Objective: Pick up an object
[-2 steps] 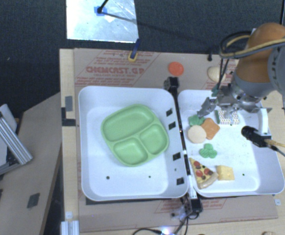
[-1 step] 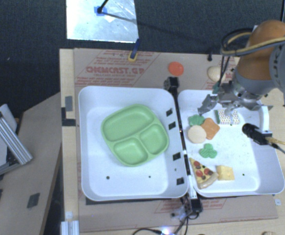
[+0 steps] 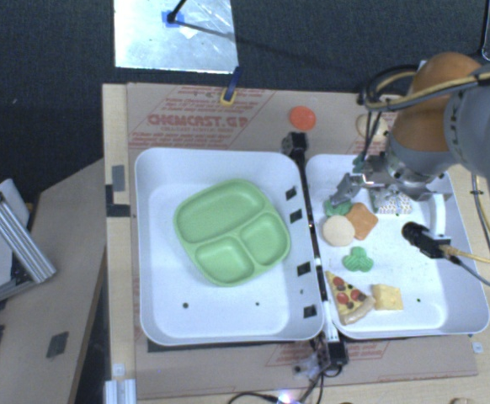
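My gripper (image 3: 343, 194) hangs low over the back left of the right bin (image 3: 447, 305), just above a cream round piece (image 3: 338, 231) and an orange-brown toast piece (image 3: 363, 220). Nothing shows between its fingers. In front of them lie a green broccoli piece (image 3: 359, 260), a pizza slice (image 3: 349, 296) and a yellow cheese wedge (image 3: 387, 296). A white speckled item (image 3: 392, 200) lies beside the gripper, partly hidden by the wrist.
The left bin (image 3: 157, 310) holds a green divided plate (image 3: 231, 231). An orange disc (image 3: 302, 119) lies on the cardboard behind the bins. A silver sheet (image 3: 176, 25) lies at the back.
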Action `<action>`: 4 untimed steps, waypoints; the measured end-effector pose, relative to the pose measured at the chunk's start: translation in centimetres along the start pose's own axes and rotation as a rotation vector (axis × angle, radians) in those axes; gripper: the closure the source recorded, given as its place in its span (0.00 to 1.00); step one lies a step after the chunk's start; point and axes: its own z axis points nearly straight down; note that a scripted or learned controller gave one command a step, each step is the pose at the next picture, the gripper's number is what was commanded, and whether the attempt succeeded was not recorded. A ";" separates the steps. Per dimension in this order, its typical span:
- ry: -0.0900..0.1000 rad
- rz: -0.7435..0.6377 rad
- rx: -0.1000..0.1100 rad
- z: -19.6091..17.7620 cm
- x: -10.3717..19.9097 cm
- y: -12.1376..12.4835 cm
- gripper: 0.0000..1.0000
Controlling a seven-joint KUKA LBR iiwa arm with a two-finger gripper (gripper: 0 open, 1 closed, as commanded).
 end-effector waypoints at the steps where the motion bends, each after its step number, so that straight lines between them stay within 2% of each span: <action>1: 0.000 0.002 0.000 4.3 -0.3 -0.3 0.00; 2: -0.001 0.002 -0.005 5.9 -0.3 -0.1 0.00; 3: -0.003 0.003 -0.014 4.4 -0.4 0.1 1.00; 4: -0.001 0.004 -0.008 -0.3 -0.8 -0.3 1.00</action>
